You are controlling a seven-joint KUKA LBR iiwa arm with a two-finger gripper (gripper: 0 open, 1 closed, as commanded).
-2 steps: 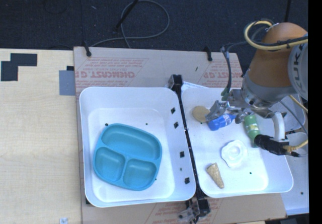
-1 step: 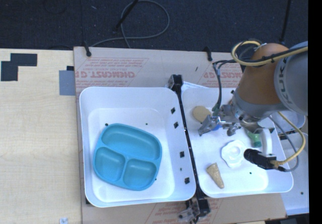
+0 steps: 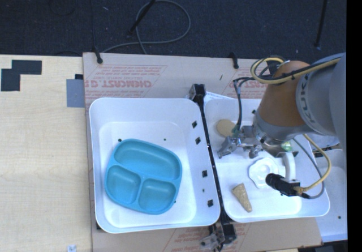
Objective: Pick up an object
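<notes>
Arm (image 3: pixel 317 98): grey shell, orange band
Yellow and black cables loop round the wrist; metal gripper (image 3: pixel 229 148) at the tip

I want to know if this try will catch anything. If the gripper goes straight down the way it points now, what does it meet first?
Probably the bare floor of the right bin. The gripper hangs beside the tan round object, not plainly over it, though depth is hard to judge from this slant.

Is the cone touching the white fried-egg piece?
Apart. The camera view shows bare bin floor between the cone and the white fried-egg piece.
</notes>
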